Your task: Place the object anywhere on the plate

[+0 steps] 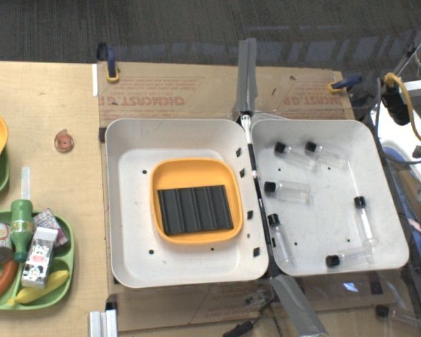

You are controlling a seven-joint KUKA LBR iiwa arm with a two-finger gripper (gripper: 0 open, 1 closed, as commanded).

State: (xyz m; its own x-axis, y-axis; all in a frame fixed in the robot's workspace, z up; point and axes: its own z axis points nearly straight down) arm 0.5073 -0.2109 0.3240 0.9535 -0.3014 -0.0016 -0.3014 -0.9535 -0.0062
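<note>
Seen from above the bench: a dark ribbed block (196,210) lies flat on the orange plate (196,170) in the left bin (126,209), plate rim clear all round it. Six black-capped clear tubes (288,189) lie scattered in the right bin (386,188) (open floor at its middle). Red print on the cardboard (161,93) runs upside down; we cannot read it, nor tell the gripper's state
</note>
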